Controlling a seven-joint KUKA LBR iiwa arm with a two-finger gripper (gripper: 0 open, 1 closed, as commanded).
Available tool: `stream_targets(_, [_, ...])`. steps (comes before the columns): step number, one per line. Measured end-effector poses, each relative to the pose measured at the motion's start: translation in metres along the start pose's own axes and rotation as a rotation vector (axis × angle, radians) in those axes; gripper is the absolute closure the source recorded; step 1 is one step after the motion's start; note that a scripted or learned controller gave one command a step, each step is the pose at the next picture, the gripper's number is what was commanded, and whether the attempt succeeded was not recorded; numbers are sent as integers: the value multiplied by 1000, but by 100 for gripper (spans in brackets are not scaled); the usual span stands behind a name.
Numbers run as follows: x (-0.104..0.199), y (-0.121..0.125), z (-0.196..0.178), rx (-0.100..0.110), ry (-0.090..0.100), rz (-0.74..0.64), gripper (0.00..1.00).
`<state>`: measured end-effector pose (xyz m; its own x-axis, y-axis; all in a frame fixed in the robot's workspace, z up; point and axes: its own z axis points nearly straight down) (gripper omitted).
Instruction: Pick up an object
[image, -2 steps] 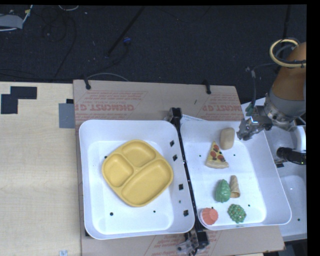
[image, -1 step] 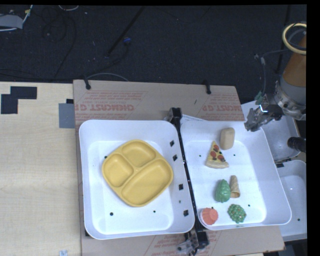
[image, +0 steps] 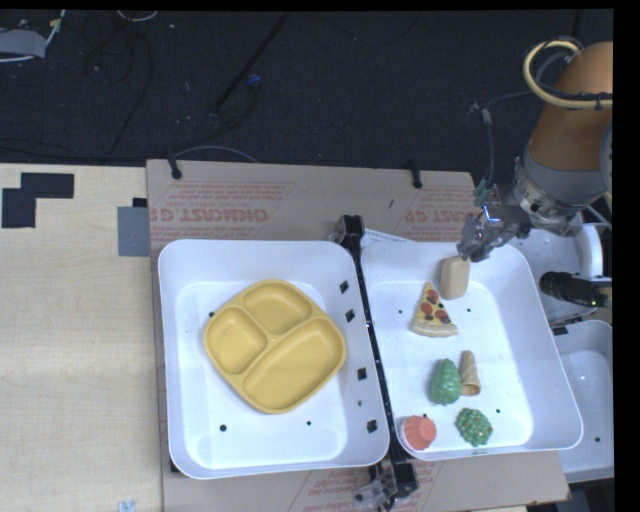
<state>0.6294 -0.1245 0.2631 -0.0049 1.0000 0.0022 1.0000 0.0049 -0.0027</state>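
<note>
My gripper (image: 473, 246) hangs over the far edge of the right bin (image: 520, 340), below the arm's orange band. A small beige piece (image: 455, 278) sits just under and to the left of it, close to the tip; whether they touch is unclear. Nearer in the same bin lie a pizza slice (image: 433, 311), a green leafy piece (image: 445, 382), a tan cone (image: 468, 372), a green broccoli-like piece (image: 474, 426) and a pink-red round piece (image: 420, 432).
A yellow divided plate (image: 275, 345) lies in the left bin (image: 200, 430). A black divider (image: 365, 330) runs between the bins. Cardboard lies under both, and a black fixture (image: 570, 288) sits at the right.
</note>
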Motion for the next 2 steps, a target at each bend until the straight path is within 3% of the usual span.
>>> stream_targets(2, [114, 11, -3, -1, -1, 0, 100])
